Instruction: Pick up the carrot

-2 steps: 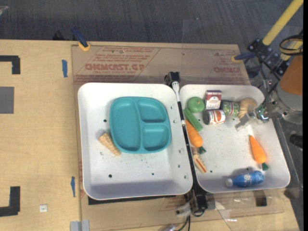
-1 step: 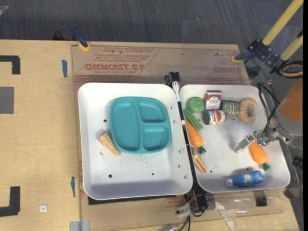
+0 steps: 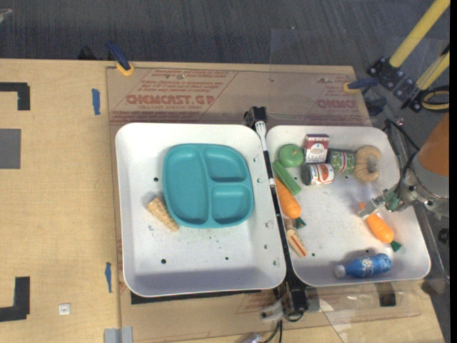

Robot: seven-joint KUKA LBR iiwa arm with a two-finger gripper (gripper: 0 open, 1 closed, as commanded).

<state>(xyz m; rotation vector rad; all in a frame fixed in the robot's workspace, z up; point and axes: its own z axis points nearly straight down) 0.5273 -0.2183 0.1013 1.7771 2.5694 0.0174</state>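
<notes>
Two carrots lie in the right bin (image 3: 421,263). One orange carrot (image 3: 289,203) with a green top rests along the bin's left wall. A shorter carrot (image 3: 379,227) with a green stub lies near the right wall. My gripper (image 3: 391,200) hangs just above and slightly right of the shorter carrot, at the end of the grey arm with its orange band (image 3: 435,152). Nothing shows as lifted off the bin floor.
The right bin also holds a green fruit (image 3: 290,155), a red and white carton (image 3: 316,148), a lying can (image 3: 319,174), a bagel (image 3: 368,163), a blue bottle (image 3: 365,265) and a toy hot dog (image 3: 295,243). The left bin (image 3: 136,263) holds a teal divided plate (image 3: 207,184) and a cracker (image 3: 163,214).
</notes>
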